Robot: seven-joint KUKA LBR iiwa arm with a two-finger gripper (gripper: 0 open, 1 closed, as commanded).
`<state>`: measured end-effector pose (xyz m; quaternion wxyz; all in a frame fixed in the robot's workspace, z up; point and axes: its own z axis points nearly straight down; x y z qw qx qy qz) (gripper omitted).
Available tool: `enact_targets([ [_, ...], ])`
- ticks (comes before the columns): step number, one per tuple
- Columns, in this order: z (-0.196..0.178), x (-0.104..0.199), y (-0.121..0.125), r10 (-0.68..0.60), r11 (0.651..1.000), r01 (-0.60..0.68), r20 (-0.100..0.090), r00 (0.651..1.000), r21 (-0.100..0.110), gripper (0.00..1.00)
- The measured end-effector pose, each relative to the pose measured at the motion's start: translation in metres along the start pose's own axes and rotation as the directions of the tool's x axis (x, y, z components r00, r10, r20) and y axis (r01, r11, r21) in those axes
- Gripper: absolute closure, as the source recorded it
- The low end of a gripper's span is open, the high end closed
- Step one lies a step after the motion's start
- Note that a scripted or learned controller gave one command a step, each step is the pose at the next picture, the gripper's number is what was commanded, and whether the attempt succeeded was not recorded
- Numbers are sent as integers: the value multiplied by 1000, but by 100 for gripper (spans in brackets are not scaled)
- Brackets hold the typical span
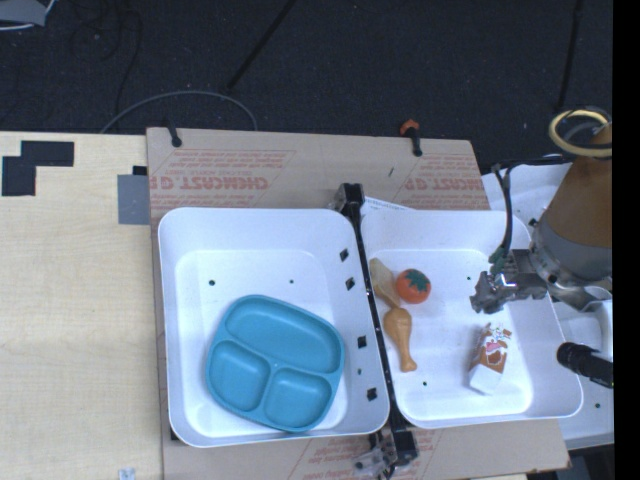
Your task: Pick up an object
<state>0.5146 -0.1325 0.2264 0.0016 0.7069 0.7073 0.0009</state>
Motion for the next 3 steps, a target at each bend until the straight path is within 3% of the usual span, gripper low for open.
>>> enact_targets([
  [1,-57,7,6,-1,1000,1,0,1000,1,100],
  [3,-21,108,29,-3,1000,3,-3,1000,9,100],
])
